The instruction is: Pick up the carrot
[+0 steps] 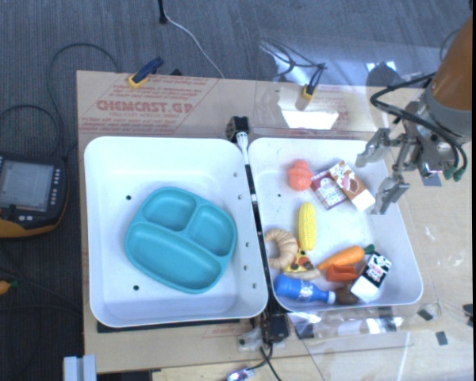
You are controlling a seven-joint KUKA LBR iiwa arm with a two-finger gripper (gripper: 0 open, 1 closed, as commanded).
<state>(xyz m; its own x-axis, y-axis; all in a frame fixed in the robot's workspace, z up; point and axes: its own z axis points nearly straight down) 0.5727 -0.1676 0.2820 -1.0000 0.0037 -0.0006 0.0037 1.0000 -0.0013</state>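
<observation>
Looking down at a slant on the bench: two shallow white bins side by side on a brown board printed with red lettering.

Left bin (103, 165) — holds a teal divided plate (181, 238) with three compartments, lying flat near the bin's middle, nothing on it.

Right bin (404, 248) — holds the toy food. The carrot (343, 259) lies in the lower right part of this bin, orange, roughly level with its thick end toward the right, where a bit of green shows. Just right of it, touching or nearly so, sits a small black-and-white carton (373, 276). Left of the carrot lies a tan pretzel-like ring (284, 246), and below that a blue bottle (301, 290) on its side along the bin's lower edge. An ear of yellow corn (307, 226) stands upright in frame at the bin's centre. Above it, an orange-pink round fruit (299, 175), and to the right of that a brown-and-white snack box (339, 186), tilted.

Gripper (385, 169) — at the upper right of the frame, over the right bin's upper right rim, well apart from the carrot. Jaws stand apart, two grey fingers (390, 190) splayed, nothing between them. Orange band of the arm (460, 66) shows at the frame's right edge.

Off the board, at left of the frame: a teach pendant (22, 190) with a grey screen lying on the dark carpet.
</observation>
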